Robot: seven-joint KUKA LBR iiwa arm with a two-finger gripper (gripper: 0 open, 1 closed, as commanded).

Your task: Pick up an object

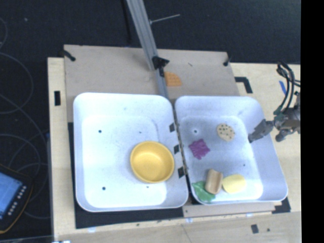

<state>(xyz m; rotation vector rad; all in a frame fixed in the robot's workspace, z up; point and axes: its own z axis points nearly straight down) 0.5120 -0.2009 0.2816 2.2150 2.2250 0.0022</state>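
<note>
My gripper hangs over the right rim of the right bin, at the view's right edge. It is open, with nothing between its fingers. In the right bin lie a round speckled cookie, a purple block, a tan cylinder, a pale yellow lemon-shaped piece and a green piece partly under the cylinder. The cookie is the closest of these to the gripper, a little to its left. A yellow bowl sits in the left bin.
A grey metal rail slants down from the top to the gap between the bins. An orange patch lies on the board behind them. Cables hang by the wrist at the right.
</note>
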